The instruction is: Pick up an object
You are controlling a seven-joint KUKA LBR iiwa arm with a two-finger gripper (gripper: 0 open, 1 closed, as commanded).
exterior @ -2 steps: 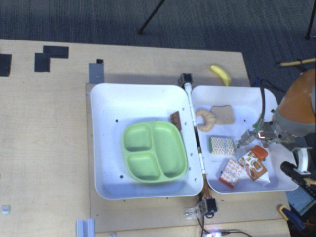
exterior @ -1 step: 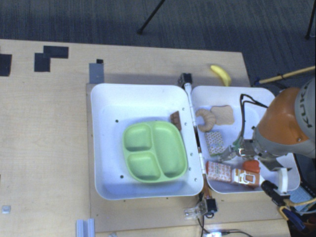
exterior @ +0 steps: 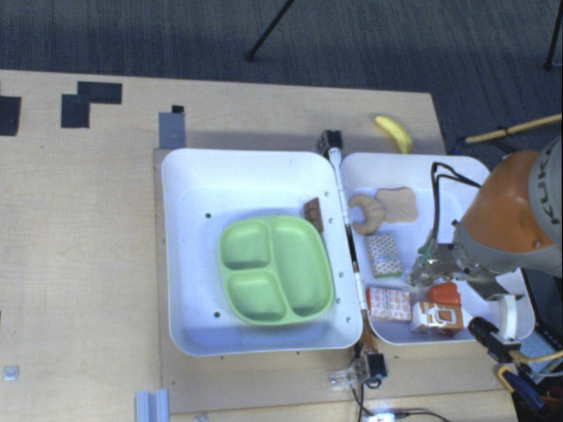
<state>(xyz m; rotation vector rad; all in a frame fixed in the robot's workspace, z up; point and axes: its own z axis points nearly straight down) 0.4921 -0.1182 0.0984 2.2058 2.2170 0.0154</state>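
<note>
On the pale wooden desk (exterior: 79, 262), seen from the fixed camera above, two shallow white plastic bins sit side by side, their inner rims touching. The left white bin (exterior: 189, 236) holds a light green plastic plate with three compartments (exterior: 275, 269), lying flat in the middle of the bin, and a small brown block (exterior: 312, 210) leaning near the bin's right wall, just above the plate. The right white bin (exterior: 466, 167) holds several small things. A tan slice of toy bread (exterior: 397, 204) lies in its upper part, with a beige ring-shaped piece (exterior: 364, 214) touching its left edge. Below these lies a small green-and-white patterned packet (exterior: 384, 255). Nearer the front rim sits a flat red-and-white patterned packet (exterior: 389, 303), and just to its right an orange and white carton (exterior: 439, 309).

The grey arm with its orange band (exterior: 510, 205) reaches in from the right over the right bin. Its pincer (exterior: 429, 269) hangs low, just above the orange and white carton and to the right of the green-and-white packet. Whether the pincer is spread or pressed together cannot be told from this angle, and nothing is seen between its tips.

Behind the bins, a yellow toy banana (exterior: 394, 134) lies on the desk near its far edge.
</note>
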